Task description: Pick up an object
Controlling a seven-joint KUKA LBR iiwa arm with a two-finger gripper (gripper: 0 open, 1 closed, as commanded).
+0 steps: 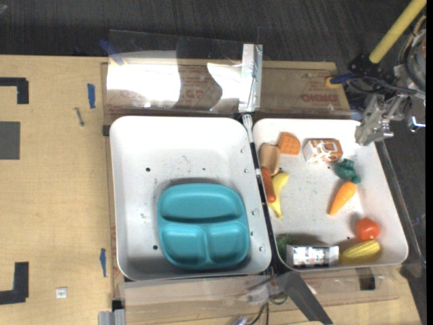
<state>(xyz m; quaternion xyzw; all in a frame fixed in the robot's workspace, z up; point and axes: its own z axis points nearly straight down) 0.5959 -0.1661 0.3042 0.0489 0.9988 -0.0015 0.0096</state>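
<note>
I see the gripper (371, 133) at the right bin's (399, 249) upper-right corner, finger state unclear, approaching; next I descend onto the toy carrot (342, 197).

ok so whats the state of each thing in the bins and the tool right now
teal tray: flat in the left bin, right side up
carrot: lying tilted in the right bin
tomato: resting beside the corn
corn: lying on its side
can: lying on its side at the near wall
small carton: lying near the far wall
tool: over the right bin's far right corner, holding nothing visible
</note>
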